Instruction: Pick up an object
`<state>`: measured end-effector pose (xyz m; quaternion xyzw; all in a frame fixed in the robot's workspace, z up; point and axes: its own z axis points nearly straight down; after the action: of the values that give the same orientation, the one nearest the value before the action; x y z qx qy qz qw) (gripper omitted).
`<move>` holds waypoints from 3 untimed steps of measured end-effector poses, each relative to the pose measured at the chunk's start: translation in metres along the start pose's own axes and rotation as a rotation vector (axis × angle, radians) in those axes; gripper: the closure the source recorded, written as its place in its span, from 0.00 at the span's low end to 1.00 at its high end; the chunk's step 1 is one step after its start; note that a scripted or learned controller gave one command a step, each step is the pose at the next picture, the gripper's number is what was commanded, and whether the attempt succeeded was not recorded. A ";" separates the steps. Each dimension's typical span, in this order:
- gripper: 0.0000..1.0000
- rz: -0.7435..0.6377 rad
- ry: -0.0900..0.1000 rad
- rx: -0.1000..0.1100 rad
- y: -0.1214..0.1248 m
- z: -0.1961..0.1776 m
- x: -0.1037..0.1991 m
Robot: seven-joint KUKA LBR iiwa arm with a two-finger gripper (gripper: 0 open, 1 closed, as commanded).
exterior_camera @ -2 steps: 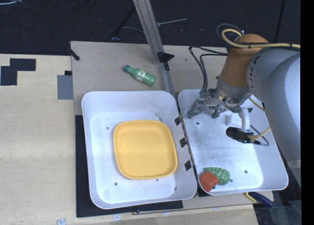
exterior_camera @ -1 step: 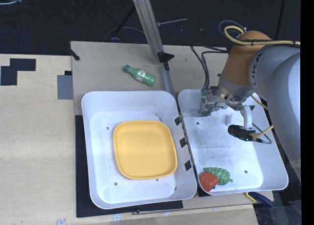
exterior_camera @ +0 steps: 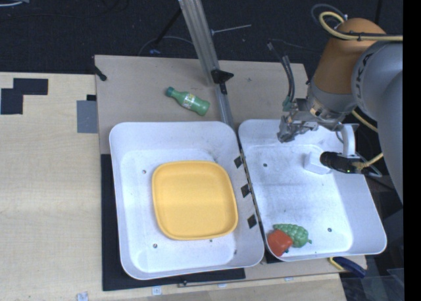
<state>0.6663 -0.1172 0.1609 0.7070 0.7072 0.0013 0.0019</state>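
Red and green toy fruit sits in the right bin's near corner. Up at the far edge, the gripper hangs with nothing in it. Whether it's open, I can't tell. A yellow plate fills the left bin.

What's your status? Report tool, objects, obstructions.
Tool over right bin, far edge. Red-green toy at near corner, untouched. Yellow plate in left bin.

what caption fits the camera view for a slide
Grey arm's tool above right white bin; yellow square plate in left bin.
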 end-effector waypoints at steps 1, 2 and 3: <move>1.00 0.001 0.000 0.000 0.001 -0.053 -0.001; 1.00 -0.003 0.002 0.005 -0.007 -0.048 0.051; 1.00 -0.003 0.002 0.005 -0.007 -0.044 0.099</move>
<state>0.6588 -0.0183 0.2046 0.7061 0.7082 0.0002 -0.0005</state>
